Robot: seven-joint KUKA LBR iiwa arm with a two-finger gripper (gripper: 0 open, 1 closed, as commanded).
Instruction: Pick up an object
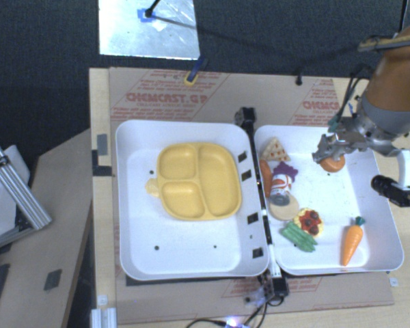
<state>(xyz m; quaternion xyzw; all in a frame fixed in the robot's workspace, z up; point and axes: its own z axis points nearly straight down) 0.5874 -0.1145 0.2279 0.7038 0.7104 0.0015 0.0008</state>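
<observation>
robot lab: taped cardboard bench [164,94], twin white bins [133,183], cables, aluminium framing [14,190].

- Two white bins: the left bin [133,203] and the right bin [376,251], side by side.
- One yellow divided plate [195,181], in the left bin.
- One carrot [352,243], near the right bin's front corner.
- One pizza slice [274,149], at the right bin's back left.
- One bunch of green beans [298,237], left of the carrot.

Grey arm [389,118], orange band above wrist, dark cables alongside, metallic grey end effector [326,150]
</observation>
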